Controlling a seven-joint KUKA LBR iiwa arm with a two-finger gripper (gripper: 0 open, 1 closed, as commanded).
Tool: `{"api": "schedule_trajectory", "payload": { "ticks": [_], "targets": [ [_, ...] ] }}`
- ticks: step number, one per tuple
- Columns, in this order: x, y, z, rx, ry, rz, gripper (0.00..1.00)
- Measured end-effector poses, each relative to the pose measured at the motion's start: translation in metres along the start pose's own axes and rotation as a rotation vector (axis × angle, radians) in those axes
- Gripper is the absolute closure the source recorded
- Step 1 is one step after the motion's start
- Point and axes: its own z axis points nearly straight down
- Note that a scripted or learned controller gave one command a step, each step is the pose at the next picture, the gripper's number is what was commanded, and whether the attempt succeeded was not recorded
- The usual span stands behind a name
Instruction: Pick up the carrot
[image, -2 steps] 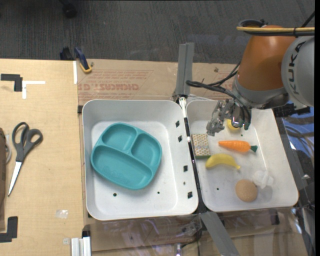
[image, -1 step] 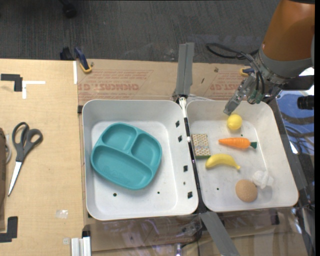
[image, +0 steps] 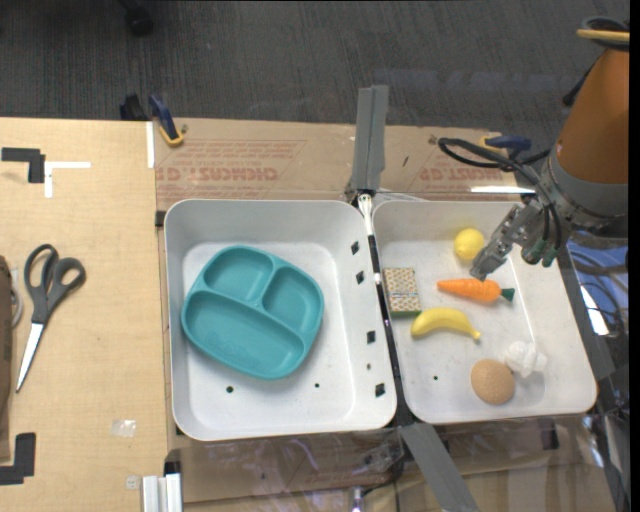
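Carrot (image: 470, 289) lay right of the sponge (image: 402, 290), gripper (image: 487, 262) poised just above it; whether its fingers were open was unclear. Crowding lemon (image: 468, 244) and banana (image: 445, 323) risked a deflected, empty grasp.

I couldn't make out the end effector (image: 492, 256) grip; the arm (image: 600, 120) was cut off at the right edge.

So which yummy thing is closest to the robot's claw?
The carrot: the end effector hangs right above it. The lemon sits beside; the banana lies farther off.
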Motion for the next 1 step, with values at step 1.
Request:
{"api": "schedule_trajectory", "payload": {
  "ticks": [1],
  "targets": [
    [0.0602, 0.0381, 0.0716, 0.000, 0.002, 0.009, 1.00]
  ]
}}
